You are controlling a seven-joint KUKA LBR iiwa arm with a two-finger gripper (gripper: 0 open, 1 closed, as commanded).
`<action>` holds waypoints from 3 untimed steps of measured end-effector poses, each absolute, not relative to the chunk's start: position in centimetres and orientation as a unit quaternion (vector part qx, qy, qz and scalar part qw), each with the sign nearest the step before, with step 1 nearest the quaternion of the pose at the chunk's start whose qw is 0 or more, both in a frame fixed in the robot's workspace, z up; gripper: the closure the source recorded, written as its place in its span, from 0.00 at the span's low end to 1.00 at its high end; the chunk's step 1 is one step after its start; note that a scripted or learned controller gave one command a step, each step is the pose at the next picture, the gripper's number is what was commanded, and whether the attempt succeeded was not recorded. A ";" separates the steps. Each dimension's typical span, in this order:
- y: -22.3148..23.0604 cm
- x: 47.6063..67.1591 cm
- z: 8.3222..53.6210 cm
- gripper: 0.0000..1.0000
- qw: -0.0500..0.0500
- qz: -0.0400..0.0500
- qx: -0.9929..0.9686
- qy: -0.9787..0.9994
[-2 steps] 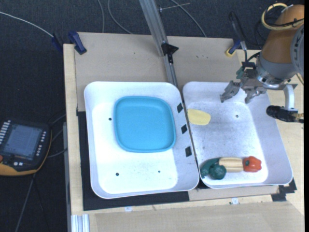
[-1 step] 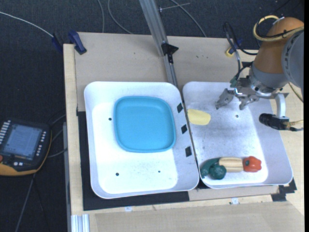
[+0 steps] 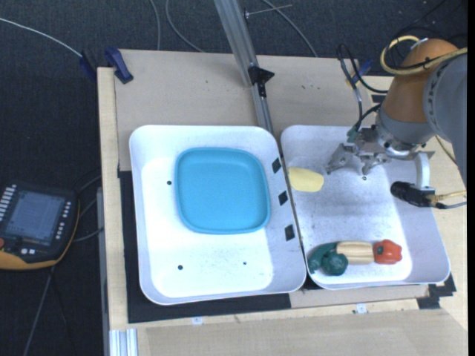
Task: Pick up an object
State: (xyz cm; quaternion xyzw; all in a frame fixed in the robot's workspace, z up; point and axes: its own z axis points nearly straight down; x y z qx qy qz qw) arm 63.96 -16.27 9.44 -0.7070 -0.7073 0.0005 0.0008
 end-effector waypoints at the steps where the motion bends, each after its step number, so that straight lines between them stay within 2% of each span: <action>1: -16.3 64.1 10.7 1.00 -0.001 -0.001 -0.707 -0.707; 3: -15.3 65.1 21.4 1.00 -0.002 -0.001 -0.707 -0.707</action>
